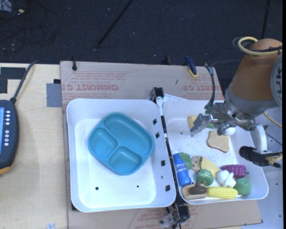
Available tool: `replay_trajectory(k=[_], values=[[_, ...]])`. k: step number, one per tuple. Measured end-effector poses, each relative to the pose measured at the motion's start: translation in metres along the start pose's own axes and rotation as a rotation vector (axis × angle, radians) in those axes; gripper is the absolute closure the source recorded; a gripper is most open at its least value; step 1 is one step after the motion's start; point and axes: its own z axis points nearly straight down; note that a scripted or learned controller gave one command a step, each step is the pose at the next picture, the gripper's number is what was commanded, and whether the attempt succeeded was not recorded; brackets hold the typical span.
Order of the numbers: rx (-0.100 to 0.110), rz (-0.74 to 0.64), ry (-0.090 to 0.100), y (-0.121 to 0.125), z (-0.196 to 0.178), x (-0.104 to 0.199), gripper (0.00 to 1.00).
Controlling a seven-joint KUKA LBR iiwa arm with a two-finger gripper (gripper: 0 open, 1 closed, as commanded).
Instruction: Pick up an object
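arm: the grey arm with its orange band [257, 63] reaches in from the right, above the right bin

gripper: the gripper [202, 124] hangs over the upper left part of the right bin, fingers pointing down and to the left; they stand apart, with nothing seen between them

right bin: the white right bin [262, 185] holds a crowd of toy food, most of it along the near edge

toast: a tan toast slice [218, 141] lies just right of and below the gripper, apart from its fingers

yellow piece: a small yellow piece [193, 121] sits just beside the fingertips – whether it touches them i cannot tell

blue bottle: a blue bottle [182, 170] lies along the bin's left wall

near-edge items: corn cob [222, 192], brown and cream piece [196, 190], green ball [204, 177], purple grapes [233, 170], white garlic-like piece [224, 177], spotted cookie [196, 163] and a yellow wedge [210, 166], all packed close, several touching

left bin: the white left bin [86, 194] holds a teal divided plate [120, 142], three compartments, lying tilted in the middle

writing: the cardboard sheet [109, 78] under the bins bears red print, upside down and too blurred to read surely; more red print shows near its top right – also unreadable

bench side: a pendant with a lit screen [0, 132] rests at the left edge on the wooden top

clamp: a blue clamp [191, 66] grips the cardboard's far edge
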Motion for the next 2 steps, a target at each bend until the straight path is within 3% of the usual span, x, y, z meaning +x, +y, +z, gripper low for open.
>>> replay_trajectory(k=[1, 2], values=[[0.001, 0.004, -0.004, 0.027, 0.053, -0.073, 0.00], [-0.004, -0.001, -0.002, 0.084, 0.145, -0.060, 0.00]])
